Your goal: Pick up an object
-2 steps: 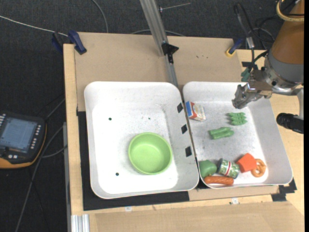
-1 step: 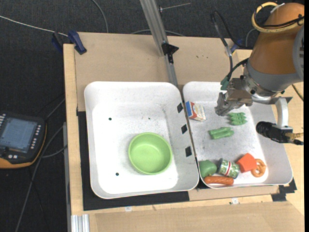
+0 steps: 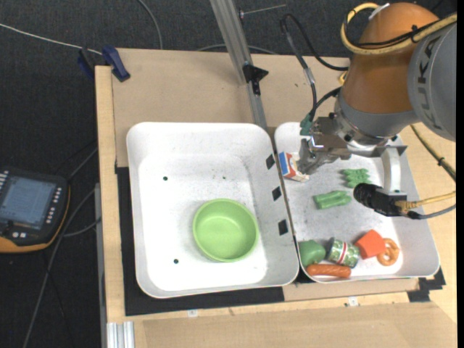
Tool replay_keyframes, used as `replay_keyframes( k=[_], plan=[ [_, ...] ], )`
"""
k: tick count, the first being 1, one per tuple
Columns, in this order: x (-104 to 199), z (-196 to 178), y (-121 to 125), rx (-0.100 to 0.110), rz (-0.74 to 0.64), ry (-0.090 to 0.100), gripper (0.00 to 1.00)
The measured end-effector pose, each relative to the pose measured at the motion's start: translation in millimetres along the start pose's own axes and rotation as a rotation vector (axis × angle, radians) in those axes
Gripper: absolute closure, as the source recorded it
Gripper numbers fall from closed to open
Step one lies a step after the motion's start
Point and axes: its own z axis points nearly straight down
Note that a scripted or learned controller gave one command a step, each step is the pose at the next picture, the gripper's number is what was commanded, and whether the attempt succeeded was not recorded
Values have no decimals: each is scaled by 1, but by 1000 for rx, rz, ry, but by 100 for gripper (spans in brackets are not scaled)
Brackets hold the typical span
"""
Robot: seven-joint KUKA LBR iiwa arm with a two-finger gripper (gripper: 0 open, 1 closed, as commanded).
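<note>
Camera view from above showed the fingers (image 3: 313, 151) low over the far-left corner of the right shallow white bin (image 3: 428, 249), right above a small red-and-white carton (image 3: 292, 167) that lay against the bin's left wall. Whether the fingers were apart or together I cannot tell; the wrist hid their tips, and nothing could be seen held between them.

Judging by that pose, the carton was the target. A good grasp would want the fingers straddling its narrow side and descending straight, since the bin wall just beside it left little room on the left; a slanted approach would likely push the carton into the corner or catch a fingertip on the rim.

Toward the right lay more room: a green block (image 3: 332, 199) and a pale green toy piece (image 3: 356, 176) sat near but apart from the carton. Along the near edge crowded a green round item (image 3: 312, 252), a small printed can (image 3: 342, 252), a red sausage-like toy (image 3: 328, 270) and an orange piece (image 3: 373, 243) with a pretzel (image 3: 388, 253).

Across the divide, the left white bin (image 3: 156, 158) held a lime-green plastic bowl (image 3: 225, 229), with open floor around it. Both bins rested on the tan desk (image 3: 181, 85).
</note>
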Motion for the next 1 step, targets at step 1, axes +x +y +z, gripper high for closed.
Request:
replay_keyframes(
  k=[1],
  plan=[
    [55, -2, -10, 0, 0, 0, 100]
  ],
)
